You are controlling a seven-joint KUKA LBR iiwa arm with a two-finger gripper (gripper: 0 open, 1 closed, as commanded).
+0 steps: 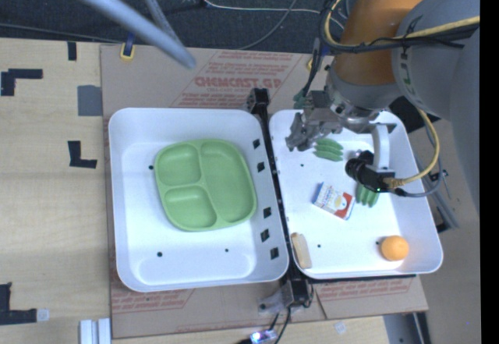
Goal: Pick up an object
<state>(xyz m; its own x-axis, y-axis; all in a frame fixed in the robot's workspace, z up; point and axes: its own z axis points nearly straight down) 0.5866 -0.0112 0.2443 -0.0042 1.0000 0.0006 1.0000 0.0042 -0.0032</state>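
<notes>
Two white bins are shown side by side on a bench. The left bin (125, 202) is occupied by a green divided plate (205, 184) lying flat near its centre. In the right bin (425, 257), a green ridged object (330, 150) is seen near the far edge, a small printed packet (334, 200) near the centre, an orange ball (394, 248) in the near right corner and a tan block (300, 250) at the near left edge. The gripper (300, 136) is held low over the far left corner, just beside the green ridged object. Whether its jaws are apart or together cannot be told. Nothing is seen lifted, so the pick is judged not yet accomplished; closing and raising are left.
</notes>
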